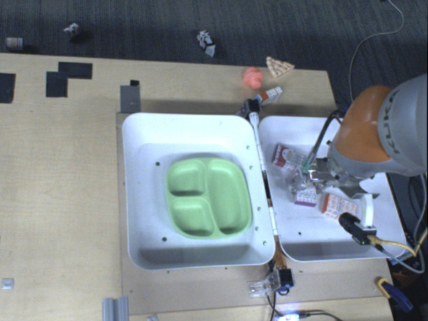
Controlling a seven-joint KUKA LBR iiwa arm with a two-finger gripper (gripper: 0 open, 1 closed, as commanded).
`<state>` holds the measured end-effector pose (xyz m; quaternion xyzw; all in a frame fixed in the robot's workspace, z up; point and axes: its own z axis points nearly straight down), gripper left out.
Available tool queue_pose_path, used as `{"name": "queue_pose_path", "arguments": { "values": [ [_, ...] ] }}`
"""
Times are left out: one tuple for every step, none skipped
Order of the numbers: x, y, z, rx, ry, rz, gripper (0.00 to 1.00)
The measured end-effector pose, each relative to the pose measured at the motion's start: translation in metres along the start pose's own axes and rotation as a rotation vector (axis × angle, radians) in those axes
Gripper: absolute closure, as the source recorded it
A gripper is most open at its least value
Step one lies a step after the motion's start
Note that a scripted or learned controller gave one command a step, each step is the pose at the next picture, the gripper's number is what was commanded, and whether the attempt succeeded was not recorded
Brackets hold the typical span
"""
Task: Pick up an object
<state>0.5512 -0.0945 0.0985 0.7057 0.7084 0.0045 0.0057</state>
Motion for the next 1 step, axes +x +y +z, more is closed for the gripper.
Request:
{"name": "queue_pose_path", "arguments": {
  "values": [
    [0.0587,-0.0481,-0.0874,0.01,0.003,-0.001,1.0]
  ]
}}
